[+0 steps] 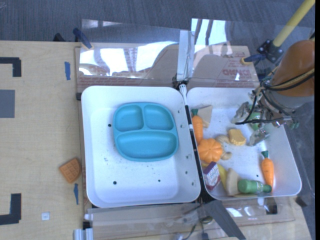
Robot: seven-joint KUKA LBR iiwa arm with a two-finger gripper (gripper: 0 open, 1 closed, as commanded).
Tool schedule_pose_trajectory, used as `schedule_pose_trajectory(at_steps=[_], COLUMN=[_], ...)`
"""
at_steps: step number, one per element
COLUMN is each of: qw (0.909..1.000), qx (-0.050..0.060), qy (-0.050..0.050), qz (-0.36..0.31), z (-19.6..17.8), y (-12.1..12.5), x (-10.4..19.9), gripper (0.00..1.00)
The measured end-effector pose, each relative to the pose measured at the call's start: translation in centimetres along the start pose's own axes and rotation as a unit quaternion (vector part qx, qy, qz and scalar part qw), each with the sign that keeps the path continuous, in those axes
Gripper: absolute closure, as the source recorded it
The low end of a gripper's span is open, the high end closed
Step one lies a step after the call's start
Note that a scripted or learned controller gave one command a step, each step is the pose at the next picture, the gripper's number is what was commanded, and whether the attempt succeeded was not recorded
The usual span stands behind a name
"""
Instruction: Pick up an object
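The right bin (287, 149) holds several toy foods. An orange pumpkin (210, 150) lies at its left, with a carrot (197, 127) just above it and a beige wedge (204, 113) beyond that. A yellow lump (236, 137) sits near the middle. A second carrot (267, 171) and a green bottle (253, 186) lie at the front right, and a purple packet (212, 174) lies next to a cream piece (230, 181) at the front. My gripper (256, 125) hangs low over the bin's back right part, just right of the yellow lump, with cables around it.
The left bin (95, 149) carries a blue divided plate (145, 131). A small waffle (70, 170) lies on the wooden bench left of the bins. The arm's orange band (297, 64) rises at the right edge, and clear panels stand behind both bins.
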State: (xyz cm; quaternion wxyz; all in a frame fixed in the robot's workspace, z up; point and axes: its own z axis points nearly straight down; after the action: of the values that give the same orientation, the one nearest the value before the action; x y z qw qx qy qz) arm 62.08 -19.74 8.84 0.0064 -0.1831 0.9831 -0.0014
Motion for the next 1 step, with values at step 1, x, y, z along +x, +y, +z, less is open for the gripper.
schedule_pose_trajectory(at_steps=[1], qw=[1.0], qx=[0.0], qy=[0.0], qz=[-0.004], z=[0.05], y=[1.13], x=[-2.64], gripper=[0.0])
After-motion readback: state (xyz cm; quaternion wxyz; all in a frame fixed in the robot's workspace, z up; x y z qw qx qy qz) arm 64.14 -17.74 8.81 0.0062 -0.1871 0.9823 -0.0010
